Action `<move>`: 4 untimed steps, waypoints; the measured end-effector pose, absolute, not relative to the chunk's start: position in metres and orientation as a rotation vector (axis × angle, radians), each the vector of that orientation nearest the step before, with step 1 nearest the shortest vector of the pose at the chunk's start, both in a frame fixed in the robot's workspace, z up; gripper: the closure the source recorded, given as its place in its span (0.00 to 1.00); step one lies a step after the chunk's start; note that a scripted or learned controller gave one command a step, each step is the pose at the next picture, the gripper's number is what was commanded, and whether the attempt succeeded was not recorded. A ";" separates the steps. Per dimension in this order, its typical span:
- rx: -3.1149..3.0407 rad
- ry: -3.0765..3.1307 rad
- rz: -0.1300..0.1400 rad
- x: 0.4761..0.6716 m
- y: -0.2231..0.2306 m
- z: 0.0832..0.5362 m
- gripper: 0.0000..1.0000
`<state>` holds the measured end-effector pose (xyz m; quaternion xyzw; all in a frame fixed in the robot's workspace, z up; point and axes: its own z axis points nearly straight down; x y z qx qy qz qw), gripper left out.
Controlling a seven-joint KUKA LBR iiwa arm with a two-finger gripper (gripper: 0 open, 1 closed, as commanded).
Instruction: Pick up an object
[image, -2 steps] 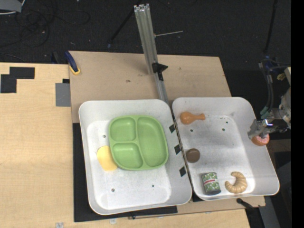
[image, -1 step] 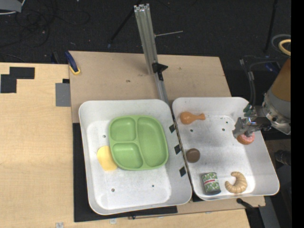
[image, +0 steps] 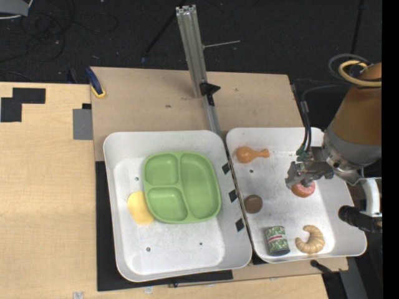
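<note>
Camera view. Right shallow white bin [image: 349, 245]: grey pincer [image: 303, 178] low over round red-pink object [image: 304, 190], hiding its top; contact unclear, state of pincer cannot be told. Orange pear-shaped toy [image: 251, 154] near far wall, small brown round piece [image: 252, 203] at left, green-labelled can [image: 276, 240] and tan croissant [image: 312, 238] near front. Left shallow white bin [image: 187, 257]: green divided plastic tray [image: 182, 187], yellow lump [image: 139, 207] partly tucked beneath its edge.
</note>
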<state>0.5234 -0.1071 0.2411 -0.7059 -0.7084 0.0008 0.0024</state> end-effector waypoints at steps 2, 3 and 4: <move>-2.211 -2.224 0.003 0.523 0.009 0.236 1.00; -2.214 -2.224 0.002 0.528 0.056 0.237 1.00; -2.214 -2.223 0.005 0.516 0.101 0.235 1.00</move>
